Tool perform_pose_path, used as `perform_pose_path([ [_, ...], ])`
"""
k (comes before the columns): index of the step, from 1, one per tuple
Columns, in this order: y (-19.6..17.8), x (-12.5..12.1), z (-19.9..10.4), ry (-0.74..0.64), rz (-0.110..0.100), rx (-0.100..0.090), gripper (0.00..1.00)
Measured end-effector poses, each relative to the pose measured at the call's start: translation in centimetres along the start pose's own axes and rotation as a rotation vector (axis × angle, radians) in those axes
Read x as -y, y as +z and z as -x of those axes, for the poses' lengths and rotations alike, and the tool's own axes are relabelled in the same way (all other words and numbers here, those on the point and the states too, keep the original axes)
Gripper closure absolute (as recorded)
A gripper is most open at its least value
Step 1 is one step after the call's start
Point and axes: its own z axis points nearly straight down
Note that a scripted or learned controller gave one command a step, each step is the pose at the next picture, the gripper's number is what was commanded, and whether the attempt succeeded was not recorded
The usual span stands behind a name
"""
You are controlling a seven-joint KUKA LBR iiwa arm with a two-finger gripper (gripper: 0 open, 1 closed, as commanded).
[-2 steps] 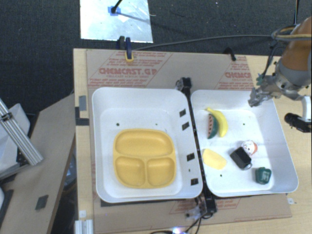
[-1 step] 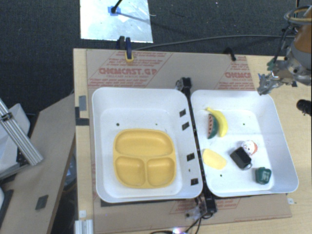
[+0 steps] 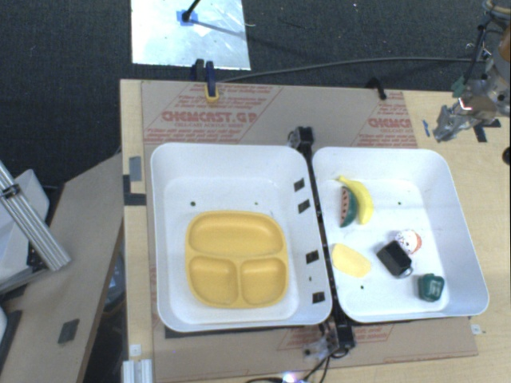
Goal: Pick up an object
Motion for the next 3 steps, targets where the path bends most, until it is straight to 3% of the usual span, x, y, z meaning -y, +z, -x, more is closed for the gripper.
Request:
perform_pose_path([
  [3,4.6,-0.6,-16.9,-0.004,-0.006,-0.005,1.0],
])
